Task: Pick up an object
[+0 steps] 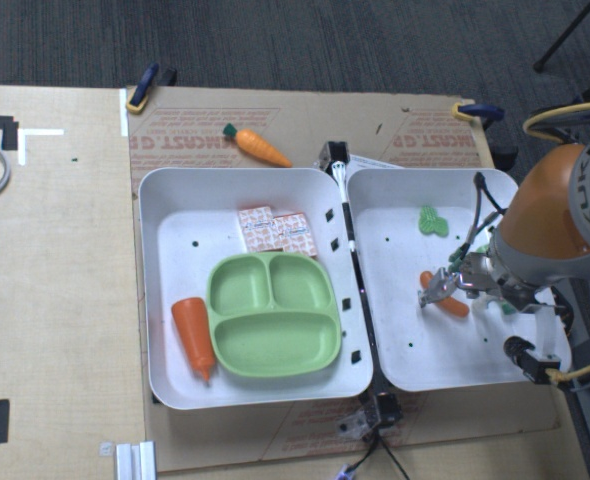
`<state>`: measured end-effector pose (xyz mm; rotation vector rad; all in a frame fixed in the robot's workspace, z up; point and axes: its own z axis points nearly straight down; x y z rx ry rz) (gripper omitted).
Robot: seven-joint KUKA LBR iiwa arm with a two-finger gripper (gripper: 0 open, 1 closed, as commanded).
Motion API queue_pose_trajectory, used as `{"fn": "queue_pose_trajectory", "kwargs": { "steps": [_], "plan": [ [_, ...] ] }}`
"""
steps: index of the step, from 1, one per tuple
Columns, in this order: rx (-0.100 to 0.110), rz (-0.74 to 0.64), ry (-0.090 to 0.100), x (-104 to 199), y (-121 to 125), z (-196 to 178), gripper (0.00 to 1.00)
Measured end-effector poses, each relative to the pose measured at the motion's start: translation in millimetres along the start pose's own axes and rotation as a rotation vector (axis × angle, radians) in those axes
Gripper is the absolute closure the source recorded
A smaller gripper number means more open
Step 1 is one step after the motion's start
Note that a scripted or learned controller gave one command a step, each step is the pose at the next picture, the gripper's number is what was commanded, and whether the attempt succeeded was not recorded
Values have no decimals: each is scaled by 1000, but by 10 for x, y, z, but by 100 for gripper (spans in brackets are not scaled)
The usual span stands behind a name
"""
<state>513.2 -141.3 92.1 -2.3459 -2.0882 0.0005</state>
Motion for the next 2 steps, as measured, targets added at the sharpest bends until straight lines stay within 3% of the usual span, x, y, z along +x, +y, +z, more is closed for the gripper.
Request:
{"fn": "queue_pose_trajectory", "kwargs": {
  "steps": [1,2],
  "plan": [
    [-1,2,0,-1,8,-96,100],
    [-1,444,-1,634,-426,-1429,100]
  ]
}}
